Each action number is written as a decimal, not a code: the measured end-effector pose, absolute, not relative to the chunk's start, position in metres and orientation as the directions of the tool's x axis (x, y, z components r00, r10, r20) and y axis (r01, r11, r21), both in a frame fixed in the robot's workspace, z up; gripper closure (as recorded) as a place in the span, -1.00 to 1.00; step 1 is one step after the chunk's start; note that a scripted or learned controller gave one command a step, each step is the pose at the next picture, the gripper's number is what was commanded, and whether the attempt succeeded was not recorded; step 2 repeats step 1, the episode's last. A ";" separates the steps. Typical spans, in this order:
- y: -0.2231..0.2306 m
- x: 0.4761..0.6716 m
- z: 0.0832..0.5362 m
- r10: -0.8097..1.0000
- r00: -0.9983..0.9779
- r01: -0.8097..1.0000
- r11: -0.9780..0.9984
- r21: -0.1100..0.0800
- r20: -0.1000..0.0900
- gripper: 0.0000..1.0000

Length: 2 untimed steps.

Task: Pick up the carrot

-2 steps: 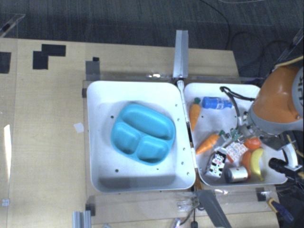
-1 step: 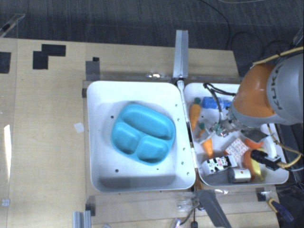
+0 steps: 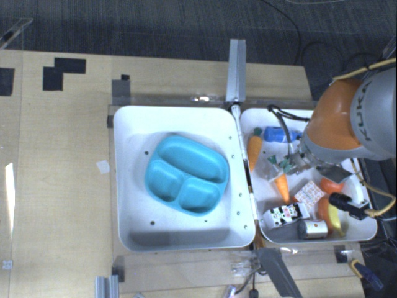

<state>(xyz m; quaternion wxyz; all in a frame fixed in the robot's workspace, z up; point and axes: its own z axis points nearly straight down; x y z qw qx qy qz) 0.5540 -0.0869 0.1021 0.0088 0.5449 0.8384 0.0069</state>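
Note:
Two orange carrot-shaped pieces lie in the right bin [image 3: 366,231]. The longer carrot [image 3: 255,149] lies lengthwise beside the bin's left wall. A shorter orange carrot piece [image 3: 283,189] sits near the bin's middle. My gripper [image 3: 285,165] hangs low over the bin, just above the shorter piece's upper end and right of the longer carrot. The orange-banded wrist [image 3: 332,120] covers the bin's upper right.
The left bin [image 3: 130,228] holds a blue divided plate [image 3: 186,174]. Around the carrots in the right bin are a blue bottle [image 3: 273,134], a red-and-white packet [image 3: 309,194], a black-and-white box [image 3: 284,214], a silver can [image 3: 313,228] and yellow-and-red fruit [image 3: 330,215].

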 end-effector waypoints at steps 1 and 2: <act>-0.034 0.575 0.186 0.884 -0.467 0.884 0.467 0.007 -0.003 1.00; -0.034 0.575 0.186 0.884 -0.467 0.884 0.467 0.007 -0.003 1.00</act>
